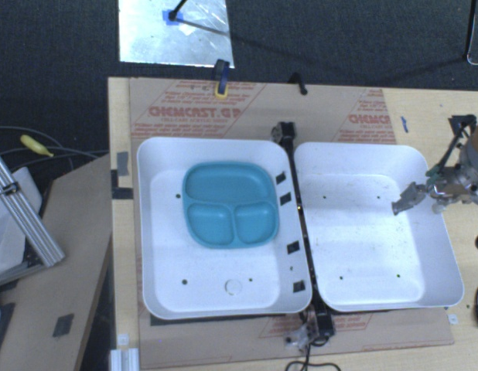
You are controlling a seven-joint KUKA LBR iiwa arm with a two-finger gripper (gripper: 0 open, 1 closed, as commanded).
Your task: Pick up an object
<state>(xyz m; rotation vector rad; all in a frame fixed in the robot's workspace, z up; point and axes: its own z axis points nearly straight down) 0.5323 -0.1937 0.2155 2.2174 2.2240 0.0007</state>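
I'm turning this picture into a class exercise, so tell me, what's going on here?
A robot arm reaches in from the right, its gripper over the right-hand white bin near that bin's right rim. A blue divided plate lies in the left bin, well away from the gripper. Nothing shows between its fingers, so no object has been picked up yet.

The flat brown cardboard sheet (316, 110) lying on the desk under the two white bins carries red printed lettering. On its left part the word reads roughly "CHEMCAST", followed by letters too blurred to read; the print at its right is cut off and unclear.
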